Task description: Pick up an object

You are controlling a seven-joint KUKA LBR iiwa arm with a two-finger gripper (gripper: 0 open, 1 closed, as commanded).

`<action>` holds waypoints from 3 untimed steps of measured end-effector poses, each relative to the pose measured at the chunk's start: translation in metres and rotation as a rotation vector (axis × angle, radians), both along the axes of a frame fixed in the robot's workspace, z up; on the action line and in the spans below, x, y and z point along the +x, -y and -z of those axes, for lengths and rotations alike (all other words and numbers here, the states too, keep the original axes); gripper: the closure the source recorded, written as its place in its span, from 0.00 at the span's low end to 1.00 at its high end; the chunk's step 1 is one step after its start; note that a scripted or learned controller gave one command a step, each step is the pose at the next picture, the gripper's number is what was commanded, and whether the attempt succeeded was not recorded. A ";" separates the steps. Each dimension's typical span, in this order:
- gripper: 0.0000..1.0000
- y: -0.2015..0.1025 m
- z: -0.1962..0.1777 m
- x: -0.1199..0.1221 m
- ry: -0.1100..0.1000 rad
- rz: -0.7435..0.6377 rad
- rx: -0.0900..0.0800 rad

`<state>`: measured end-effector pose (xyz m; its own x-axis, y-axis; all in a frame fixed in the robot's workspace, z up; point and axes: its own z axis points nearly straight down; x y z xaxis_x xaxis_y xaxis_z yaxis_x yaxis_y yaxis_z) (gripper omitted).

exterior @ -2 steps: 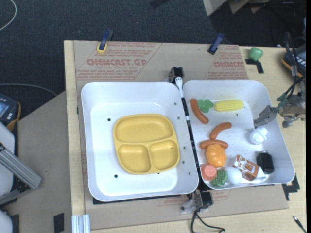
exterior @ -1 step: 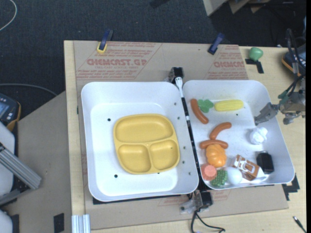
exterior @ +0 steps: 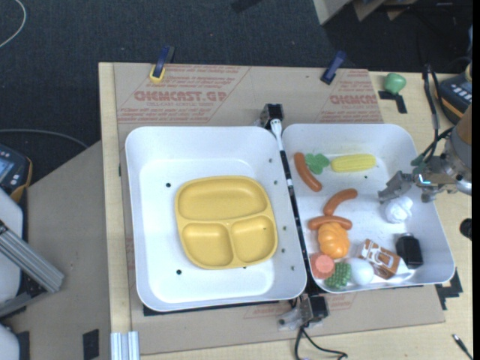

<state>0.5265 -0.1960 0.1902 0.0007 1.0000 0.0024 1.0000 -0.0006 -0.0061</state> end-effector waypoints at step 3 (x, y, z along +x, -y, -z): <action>1.00 -0.001 0.095 -0.005 0.007 0.001 -0.003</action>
